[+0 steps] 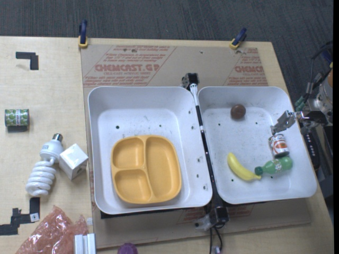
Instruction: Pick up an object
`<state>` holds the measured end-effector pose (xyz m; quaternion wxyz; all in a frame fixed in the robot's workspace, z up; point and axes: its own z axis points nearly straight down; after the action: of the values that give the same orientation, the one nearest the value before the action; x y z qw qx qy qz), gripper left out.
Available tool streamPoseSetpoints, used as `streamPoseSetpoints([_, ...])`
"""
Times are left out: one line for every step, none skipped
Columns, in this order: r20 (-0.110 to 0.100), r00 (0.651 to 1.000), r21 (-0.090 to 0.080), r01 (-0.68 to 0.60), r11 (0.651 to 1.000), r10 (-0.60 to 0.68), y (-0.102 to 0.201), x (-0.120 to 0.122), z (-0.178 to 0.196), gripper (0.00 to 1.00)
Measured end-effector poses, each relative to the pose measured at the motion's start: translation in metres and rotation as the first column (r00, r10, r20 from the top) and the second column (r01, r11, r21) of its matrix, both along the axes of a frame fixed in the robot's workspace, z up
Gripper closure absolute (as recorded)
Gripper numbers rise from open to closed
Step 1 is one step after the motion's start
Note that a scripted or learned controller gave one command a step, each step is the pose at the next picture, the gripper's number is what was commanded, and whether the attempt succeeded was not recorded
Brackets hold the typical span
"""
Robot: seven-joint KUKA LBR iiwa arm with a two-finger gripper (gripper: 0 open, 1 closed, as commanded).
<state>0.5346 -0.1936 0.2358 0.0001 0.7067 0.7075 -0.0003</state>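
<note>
bins sit side by side on the bench (47, 110), and we see the arm's gripper (283, 121) reaching in from the right, low over the right edge of the right bin (249, 97). its metal fingers point down and to the left, and whether they are spread or closed we cannot tell at this size; we see nothing between them.

in the right bin we count four things. a small brown ball (238, 110) lies near the far wall, well apart from the rest. a small can (279, 145) with a red and white label stands or lies just below the gripper, near it but, as far as we can see, not touching. just below the can a green bottle (275, 167) lies on its side, its cap end pointing left toward a yellow banana (242, 169); the banana's tip and the bottle's cap look to be touching.

in the left bin (100, 105) a yellow divided plate (146, 169) with three compartments lies toward the near side.

on the bench to the left of the bins we see a spiral light bulb (43, 169) lying beside a small white cube (73, 160), a green labelled roll (17, 118) farther up, and a pink mesh bag (50, 232) at the near edge.
</note>
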Motion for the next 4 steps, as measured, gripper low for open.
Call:
streamPoseSetpoints([0.020,1.000,-0.008,0.002,1.000,-0.001,-0.006,-0.005,-0.124,0.00])
streamPoseSetpoints([0.044,0.999,-0.013,-0.005,1.000,0.005,0.032,-0.035,-0.131,0.00])
streamPoseSetpoints([0.002,1.000,0.001,0.002,1.000,-0.002,0.086,-0.056,-0.143,0.00])
streamPoseSetpoints([0.005,1.000,0.000,0.003,1.000,-0.003,0.085,-0.055,-0.133,1.00])
